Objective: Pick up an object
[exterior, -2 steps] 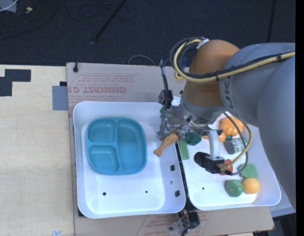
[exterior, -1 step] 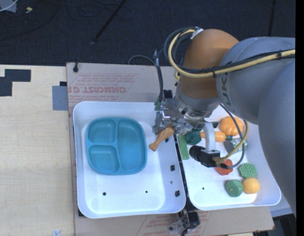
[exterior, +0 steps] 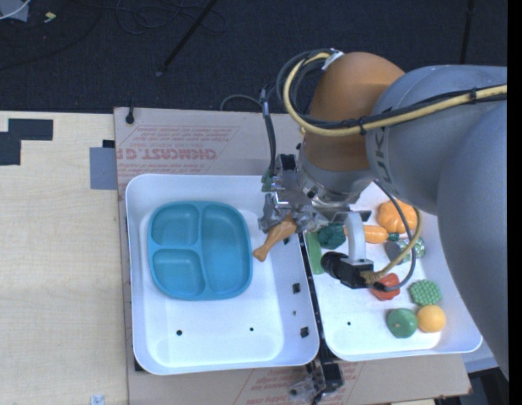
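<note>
Pale wood surface (exterior: pixel 50 251), cardboard under two white bins; dark floor with cables behind. Hand (exterior: pixel 282 224) over the left bin's (exterior: pixel 210 344) right edge, clenched on an orange stick (exterior: pixel 273 240), beside the blue tray (exterior: pixel 200 250).

Smooth, slightly glossy white plastic on both bins (exterior: pixel 210 344). Matt-looking blue plastic for the divided tray (exterior: pixel 200 250). Plain brown cardboard (exterior: pixel 185 146) underneath, printed, dull finish. Pale wood-grain bench top (exterior: pixel 50 260), matt. Shiny orange band (exterior: pixel 349 99) and satin grey shell on the arm (exterior: pixel 463 142). Bumpy green toy (exterior: pixel 425 292), probably plastic.
</note>
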Available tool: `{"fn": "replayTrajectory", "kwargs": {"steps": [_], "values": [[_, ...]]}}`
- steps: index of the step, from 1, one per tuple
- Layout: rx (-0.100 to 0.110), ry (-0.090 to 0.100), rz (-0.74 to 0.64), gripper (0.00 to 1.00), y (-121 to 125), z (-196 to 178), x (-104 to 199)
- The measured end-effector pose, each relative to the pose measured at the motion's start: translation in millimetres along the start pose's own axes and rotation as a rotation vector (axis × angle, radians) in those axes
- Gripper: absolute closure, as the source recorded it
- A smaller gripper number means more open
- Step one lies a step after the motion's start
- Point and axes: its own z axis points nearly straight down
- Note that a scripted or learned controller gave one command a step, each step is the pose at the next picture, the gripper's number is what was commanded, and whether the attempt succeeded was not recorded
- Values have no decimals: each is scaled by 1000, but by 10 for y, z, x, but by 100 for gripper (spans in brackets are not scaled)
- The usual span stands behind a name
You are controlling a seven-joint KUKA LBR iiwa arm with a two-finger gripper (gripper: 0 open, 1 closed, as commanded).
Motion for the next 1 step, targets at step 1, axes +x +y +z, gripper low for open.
{"fn": "replayTrajectory", "kwargs": {"steps": [1], "values": [[1, 0, 3, 100, -27, -12, -104]]}}
